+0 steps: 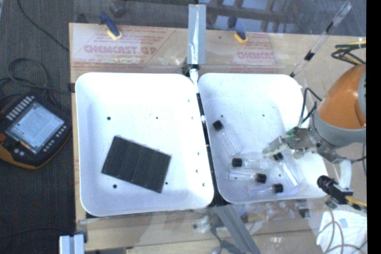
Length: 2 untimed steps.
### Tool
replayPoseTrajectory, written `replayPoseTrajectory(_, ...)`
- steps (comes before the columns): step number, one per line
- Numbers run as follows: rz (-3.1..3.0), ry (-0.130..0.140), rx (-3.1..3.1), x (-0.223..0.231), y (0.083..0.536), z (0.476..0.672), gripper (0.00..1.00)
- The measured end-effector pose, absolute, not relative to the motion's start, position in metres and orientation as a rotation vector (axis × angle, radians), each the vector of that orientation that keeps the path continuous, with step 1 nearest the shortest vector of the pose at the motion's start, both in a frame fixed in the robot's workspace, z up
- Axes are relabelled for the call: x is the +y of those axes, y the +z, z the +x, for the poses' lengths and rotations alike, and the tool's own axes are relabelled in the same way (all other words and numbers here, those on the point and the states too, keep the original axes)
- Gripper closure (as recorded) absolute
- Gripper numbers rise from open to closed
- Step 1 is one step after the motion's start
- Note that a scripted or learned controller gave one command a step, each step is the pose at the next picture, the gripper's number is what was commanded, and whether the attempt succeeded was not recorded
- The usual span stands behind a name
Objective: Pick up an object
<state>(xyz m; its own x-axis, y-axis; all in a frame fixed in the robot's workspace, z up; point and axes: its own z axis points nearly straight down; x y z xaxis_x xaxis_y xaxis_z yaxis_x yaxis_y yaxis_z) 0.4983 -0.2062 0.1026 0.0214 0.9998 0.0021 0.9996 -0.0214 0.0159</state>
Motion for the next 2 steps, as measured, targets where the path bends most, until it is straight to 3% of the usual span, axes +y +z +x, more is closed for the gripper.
replayPoseTrajectory(1, 2.200, 0.009, 2.223, -0.158, 0.091, 0.573, 0.00)
replayPoseTrajectory(2, 2.167, 0.006, 2.254, -0.200, 0.092, 0.487, 0.00)
